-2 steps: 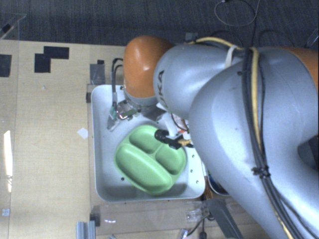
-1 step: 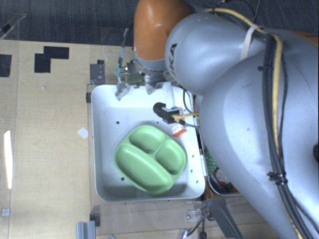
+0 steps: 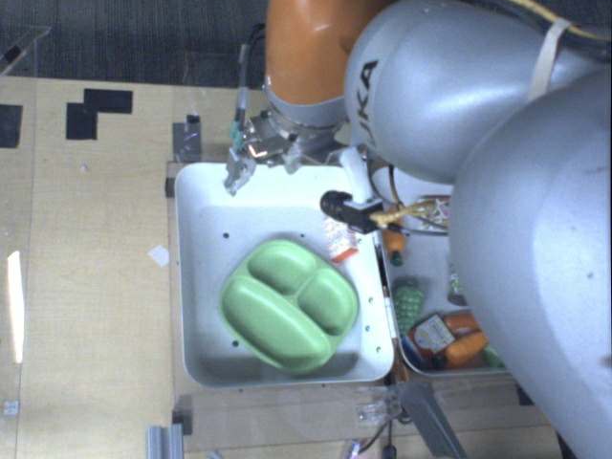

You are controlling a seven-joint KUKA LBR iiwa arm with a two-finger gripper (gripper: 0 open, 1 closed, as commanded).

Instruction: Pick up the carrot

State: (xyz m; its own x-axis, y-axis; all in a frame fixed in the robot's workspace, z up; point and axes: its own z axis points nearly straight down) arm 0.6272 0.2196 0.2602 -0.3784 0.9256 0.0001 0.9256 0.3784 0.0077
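Observation:
An orange, carrot-like piece (image 3: 467,350) lies low in the right bin (image 3: 413,357), partly hidden by the arm. A smaller orange item (image 3: 394,241) sits near that bin's left wall. My gripper (image 3: 251,165) hangs over the far left corner of the left bin (image 3: 191,285), well away from both orange pieces. Nothing shows in its grasp.
A green divided plate (image 3: 290,303) fills the middle of the left bin. A small orange and white packet (image 3: 341,247) lies by that bin's right wall. The right bin also holds a green knobbly item (image 3: 408,304) and a labelled packet (image 3: 433,334). The big grey arm covers most of the right side.

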